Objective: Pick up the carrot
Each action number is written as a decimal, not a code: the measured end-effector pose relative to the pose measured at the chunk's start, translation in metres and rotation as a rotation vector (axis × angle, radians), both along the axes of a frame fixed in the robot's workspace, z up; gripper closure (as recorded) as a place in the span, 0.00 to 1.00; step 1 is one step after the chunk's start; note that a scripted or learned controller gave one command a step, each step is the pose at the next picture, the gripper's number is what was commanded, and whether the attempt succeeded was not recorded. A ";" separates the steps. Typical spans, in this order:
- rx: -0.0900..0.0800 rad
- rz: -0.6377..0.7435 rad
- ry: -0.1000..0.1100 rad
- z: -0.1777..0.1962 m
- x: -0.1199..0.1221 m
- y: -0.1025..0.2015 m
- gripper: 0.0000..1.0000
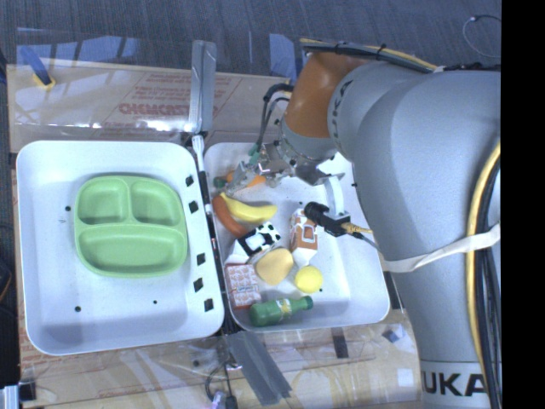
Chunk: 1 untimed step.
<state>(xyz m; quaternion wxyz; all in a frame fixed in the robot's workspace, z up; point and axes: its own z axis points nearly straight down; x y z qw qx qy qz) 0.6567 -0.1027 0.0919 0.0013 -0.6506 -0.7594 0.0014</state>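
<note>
Camera view | two white bins (34, 228) on taped cardboard bench (111, 100) | dark ribbed floor (128, 2) | jaws' (255, 170) state unclear.

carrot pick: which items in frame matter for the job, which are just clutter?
Job:
carrot, under the banana in the right bin
gripper, at the bin's far end

Lying about:
banana
lemon
green bottle
potato
carton
green tray, left bin

Orange carrot (228, 214) lying slantwise, right bin (362, 301), under banana (249, 210).
</note>
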 end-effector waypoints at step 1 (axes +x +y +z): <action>0.004 0.004 0.014 0.009 -0.002 0.002 1.00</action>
